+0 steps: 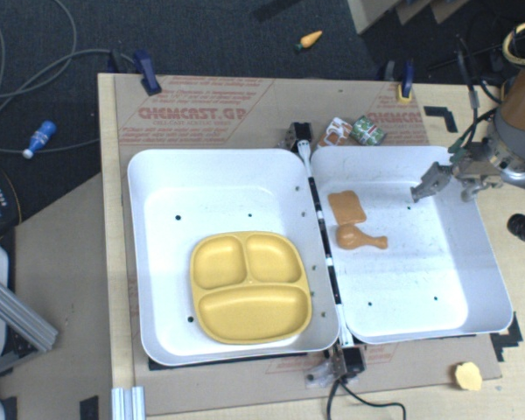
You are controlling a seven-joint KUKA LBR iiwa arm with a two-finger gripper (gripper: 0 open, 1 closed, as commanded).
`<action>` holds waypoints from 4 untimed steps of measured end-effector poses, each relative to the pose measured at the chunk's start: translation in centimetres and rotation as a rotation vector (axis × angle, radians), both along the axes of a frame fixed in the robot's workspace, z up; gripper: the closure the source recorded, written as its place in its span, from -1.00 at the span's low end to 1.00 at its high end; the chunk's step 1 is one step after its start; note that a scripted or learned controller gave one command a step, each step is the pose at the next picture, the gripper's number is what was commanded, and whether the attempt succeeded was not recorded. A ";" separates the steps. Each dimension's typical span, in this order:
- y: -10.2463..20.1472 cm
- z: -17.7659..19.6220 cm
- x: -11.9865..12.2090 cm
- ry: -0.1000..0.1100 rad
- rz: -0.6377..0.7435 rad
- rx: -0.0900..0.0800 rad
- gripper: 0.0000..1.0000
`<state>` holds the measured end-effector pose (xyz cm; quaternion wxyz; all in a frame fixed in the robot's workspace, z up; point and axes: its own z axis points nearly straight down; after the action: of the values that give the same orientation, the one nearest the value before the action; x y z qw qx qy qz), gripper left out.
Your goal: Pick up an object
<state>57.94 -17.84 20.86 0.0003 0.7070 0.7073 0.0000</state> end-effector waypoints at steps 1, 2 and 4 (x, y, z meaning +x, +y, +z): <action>5.4 -10.9 -1.9 -0.011 -0.002 -0.005 -1.00; 5.6 -10.1 -2.0 -0.011 -0.002 -0.003 1.00; 7.5 -11.7 -1.8 -0.013 -0.002 -0.006 -1.00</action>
<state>56.13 -10.33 9.20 0.0070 0.7076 0.7066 0.0028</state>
